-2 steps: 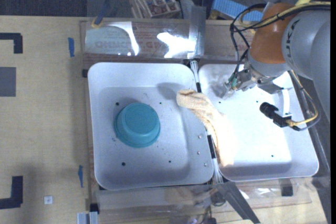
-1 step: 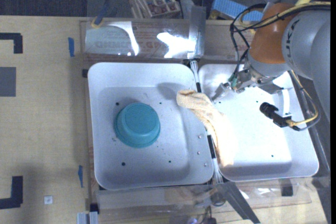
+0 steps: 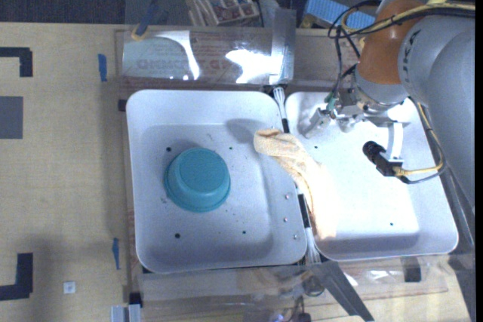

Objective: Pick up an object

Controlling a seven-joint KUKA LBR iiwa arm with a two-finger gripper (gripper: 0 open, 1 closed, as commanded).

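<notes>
Plainly, a limp tan cloth [image 3: 298,166] drapes over the bins' divider — crumpled.

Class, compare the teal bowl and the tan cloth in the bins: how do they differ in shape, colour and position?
The teal bowl is round and rigid; the tan cloth is long, limp and crumpled. The bowl sits wholly inside the left bin; the cloth drapes across the divide into the right bin. Both lie away from the gripper.

Two white bins [image 3: 151,124] stood side by side. One teal bowl [image 3: 198,179] lay in the left bin. One tan cloth [image 3: 298,166] lay draped across the divider between them.
</notes>
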